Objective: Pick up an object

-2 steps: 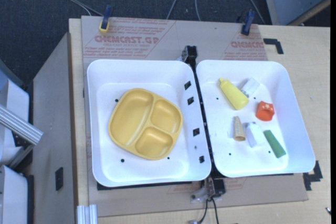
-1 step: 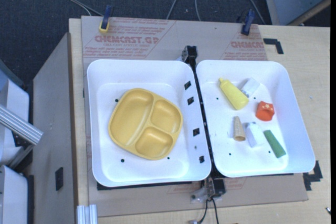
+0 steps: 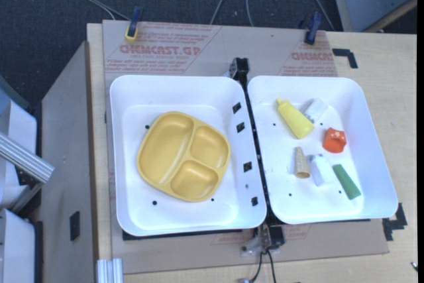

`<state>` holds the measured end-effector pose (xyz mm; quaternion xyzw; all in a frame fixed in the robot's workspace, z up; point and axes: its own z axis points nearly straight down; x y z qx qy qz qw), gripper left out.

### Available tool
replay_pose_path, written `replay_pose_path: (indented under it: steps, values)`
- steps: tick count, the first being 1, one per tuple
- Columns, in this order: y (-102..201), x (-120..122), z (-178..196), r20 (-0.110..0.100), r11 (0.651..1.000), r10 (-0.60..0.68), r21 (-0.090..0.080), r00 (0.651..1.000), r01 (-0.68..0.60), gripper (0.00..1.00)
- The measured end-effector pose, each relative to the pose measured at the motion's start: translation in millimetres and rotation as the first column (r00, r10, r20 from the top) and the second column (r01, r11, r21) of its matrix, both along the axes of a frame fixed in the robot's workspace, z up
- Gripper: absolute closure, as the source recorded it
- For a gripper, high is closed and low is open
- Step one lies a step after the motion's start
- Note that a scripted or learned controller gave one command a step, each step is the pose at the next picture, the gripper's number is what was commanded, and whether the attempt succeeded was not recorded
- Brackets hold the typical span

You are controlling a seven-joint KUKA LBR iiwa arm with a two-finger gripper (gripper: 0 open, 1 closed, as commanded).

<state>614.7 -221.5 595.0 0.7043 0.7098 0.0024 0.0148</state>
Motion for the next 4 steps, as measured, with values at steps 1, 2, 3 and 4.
replay_pose_path:
  steps: [1,2,3,4]
  values:
    - [1,0,12,0.004,1.0,0.001,-0.003,1.0,-0.001,1.0]
    - [1,1,23,0.009,1.0,0.003,-0.006,1.0,-0.003,1.0]
    - [2,1,35,0.014,1.0,0.004,-0.009,1.0,-0.004,1.0]
    - [2,1,47,0.019,1.0,0.005,-0.013,1.0,-0.005,1.0]
